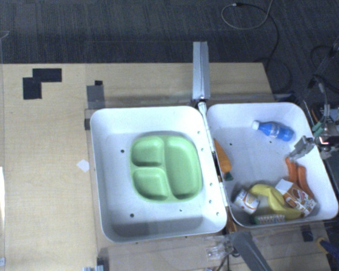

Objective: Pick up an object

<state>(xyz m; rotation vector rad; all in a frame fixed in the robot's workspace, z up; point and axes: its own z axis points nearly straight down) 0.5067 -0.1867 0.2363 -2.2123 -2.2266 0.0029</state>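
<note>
The end effector [303, 147] hangs over the right edge of the right bin [243, 119], and whether it is released or clenched cannot be told from this angle. Just beside and below it an orange carrot [298, 174] lies against the bin's right wall, a blue bottle [274, 129] lies near it to its upper left, and a yellow banana [272, 199] sits lower left of it among small cartons [301, 199] in the bin's front corner. Well apart to its left, the left bin [112, 175] carries a green divided tray [165, 167] on the tabletop [41, 186].
</note>
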